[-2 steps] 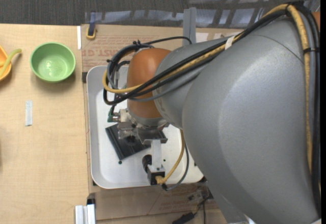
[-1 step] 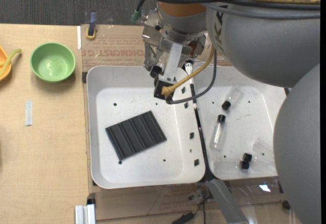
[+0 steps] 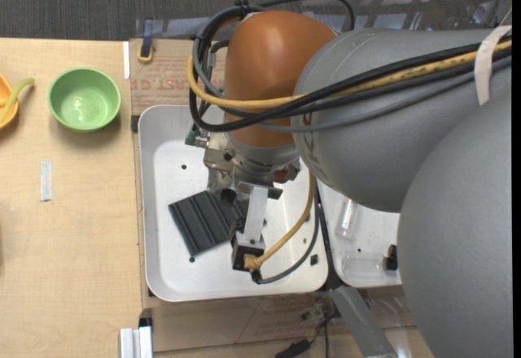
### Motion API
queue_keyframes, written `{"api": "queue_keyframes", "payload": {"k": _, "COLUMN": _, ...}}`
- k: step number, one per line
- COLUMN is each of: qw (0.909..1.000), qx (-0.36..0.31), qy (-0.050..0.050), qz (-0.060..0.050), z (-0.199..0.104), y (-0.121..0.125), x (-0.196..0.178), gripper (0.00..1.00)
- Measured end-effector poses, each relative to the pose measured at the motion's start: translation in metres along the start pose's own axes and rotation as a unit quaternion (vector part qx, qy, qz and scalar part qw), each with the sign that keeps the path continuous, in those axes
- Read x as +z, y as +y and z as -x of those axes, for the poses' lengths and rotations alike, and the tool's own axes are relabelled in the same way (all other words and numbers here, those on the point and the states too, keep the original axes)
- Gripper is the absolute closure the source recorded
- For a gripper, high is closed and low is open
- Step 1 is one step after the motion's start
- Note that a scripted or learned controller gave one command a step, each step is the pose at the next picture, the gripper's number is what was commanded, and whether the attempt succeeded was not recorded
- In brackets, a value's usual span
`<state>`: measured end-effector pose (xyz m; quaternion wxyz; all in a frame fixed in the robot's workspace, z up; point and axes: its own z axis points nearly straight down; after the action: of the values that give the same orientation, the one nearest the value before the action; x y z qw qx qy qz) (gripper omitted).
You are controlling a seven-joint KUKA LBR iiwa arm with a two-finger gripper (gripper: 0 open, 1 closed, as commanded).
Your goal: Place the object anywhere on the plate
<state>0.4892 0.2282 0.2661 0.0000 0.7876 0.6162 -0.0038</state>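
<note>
Gripper (image 3: pixel 225 185) low over left bin (image 3: pixel 155 185), at upper edge of black ribbed slab (image 3: pixel 199 222); open or closed: cannot tell, hidden under wrist. Slab (prob. the task's thing) lying flat nr bin centre, not seen held. Judged early: pick & place both left to do.

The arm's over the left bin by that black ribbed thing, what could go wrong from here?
The arm hides what lies beneath its wrist, so a held object can't be confirmed; a release might drop nothing. The black ribbed slab lies askew in the left bin, partly under the wrist; a descent could shove it aside.
</note>
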Motion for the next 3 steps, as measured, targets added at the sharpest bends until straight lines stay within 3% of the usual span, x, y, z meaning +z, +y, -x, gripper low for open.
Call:
{"api": "queue_keyframes", "payload": {"k": 1, "qw": 1.0, "qx": 0.007, "qy": 0.0, "qz": 0.0, "z": 0.004, "y": -0.011, "x": 0.114, "gripper": 1.0}}
{"api": "queue_keyframes", "payload": {"k": 2, "qw": 0.9912, "qx": 0.133, "qy": 0.001, "qz": 0.001, "z": -0.017, "y": 0.071, "x": 0.074, "gripper": 1.0}}
{"api": "queue_keyframes", "payload": {"k": 3, "qw": 0.9822, "qx": 0.188, "qy": 0.0, "qz": -0.001, "z": 0.01, "y": -0.009, "x": 0.175, "gripper": 1.0}}
